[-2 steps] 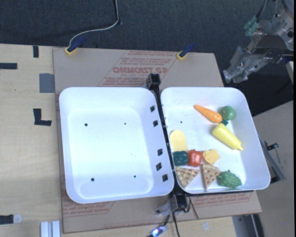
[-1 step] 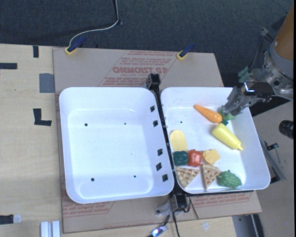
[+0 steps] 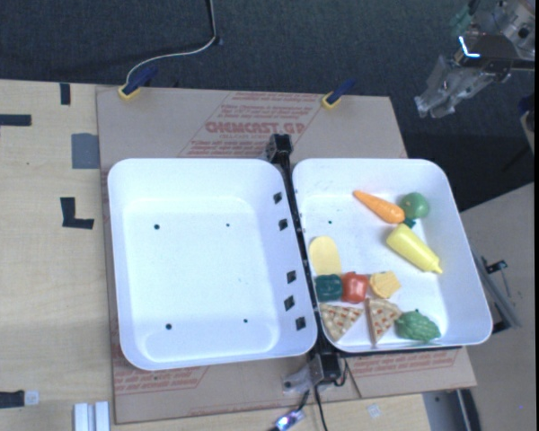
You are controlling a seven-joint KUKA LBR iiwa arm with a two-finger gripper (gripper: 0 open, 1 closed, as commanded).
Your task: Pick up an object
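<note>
Light wooden bench (image 3: 36, 268) with black tape marks, a brown cardboard sheet (image 3: 251, 128) with red print laid on it, dark carpet floor behind. Two shallow white plastic bins sit side by side on the cardboard, touching along a black-clipped middle seam: left bin (image 3: 130, 187), right bin (image 3: 463, 241). Lots of open floor in the left bin; in the right bin, free space along the far-left corner.

All objects are in the right bin: orange toy carrot (image 3: 378, 206) far middle, touching a green round vegetable (image 3: 414, 205) to its right; yellow toy corn cob (image 3: 414, 248) just nearer. Pale yellow oval piece (image 3: 323, 256) by the seam. Near row: teal block (image 3: 329, 287), red block (image 3: 355, 286), yellow waffle-like piece (image 3: 385, 284), two pizza slices (image 3: 341, 319) (image 3: 382, 317), green broccoli piece (image 3: 418, 327) at the near right corner.

Grey two-finger gripper (image 3: 445, 83) hangs far right, above the dark floor, outside both bins, well apart from the objects. Can't tell its finger state; nothing visible in it.
</note>
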